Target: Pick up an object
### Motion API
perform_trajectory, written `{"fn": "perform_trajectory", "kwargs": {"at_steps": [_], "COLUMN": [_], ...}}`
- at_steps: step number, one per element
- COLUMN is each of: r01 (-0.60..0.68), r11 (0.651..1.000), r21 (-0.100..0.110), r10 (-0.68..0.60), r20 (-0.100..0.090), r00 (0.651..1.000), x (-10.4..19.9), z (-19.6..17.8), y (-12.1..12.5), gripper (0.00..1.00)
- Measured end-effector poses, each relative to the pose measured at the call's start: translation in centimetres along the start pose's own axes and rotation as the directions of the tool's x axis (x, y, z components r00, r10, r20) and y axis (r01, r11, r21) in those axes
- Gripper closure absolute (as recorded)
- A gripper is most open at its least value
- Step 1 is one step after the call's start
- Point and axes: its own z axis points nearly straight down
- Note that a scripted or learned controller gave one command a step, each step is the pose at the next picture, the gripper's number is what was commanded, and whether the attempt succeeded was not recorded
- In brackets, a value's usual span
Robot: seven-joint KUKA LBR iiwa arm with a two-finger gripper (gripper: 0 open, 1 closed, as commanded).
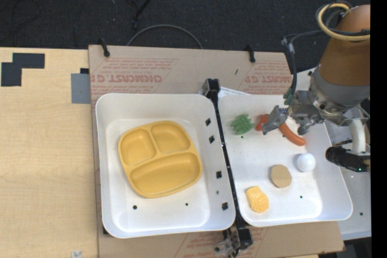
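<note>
I see the gripper (290,121) with jaws open over the long orange plastic carrot (292,136); I would lower straight, then close.

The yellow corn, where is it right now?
The yellow corn lies at the near edge of the right bin, just left of and below the round tan disc.
</note>
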Motion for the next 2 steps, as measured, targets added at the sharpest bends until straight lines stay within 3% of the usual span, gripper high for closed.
{"fn": "perform_trajectory", "kwargs": {"at_steps": [1,2], "r01": [0.002,0.001], "r11": [1.0,1.0], "r21": [-0.011,-0.008], "r10": [-0.002,-0.001], "r20": [0.001,0.001], "r00": [1.0,1.0], "x": [0.0,-0.3], "z": [-0.6,3.9], "y": [0.2,0.5], "gripper": [0.0,0.0]}}
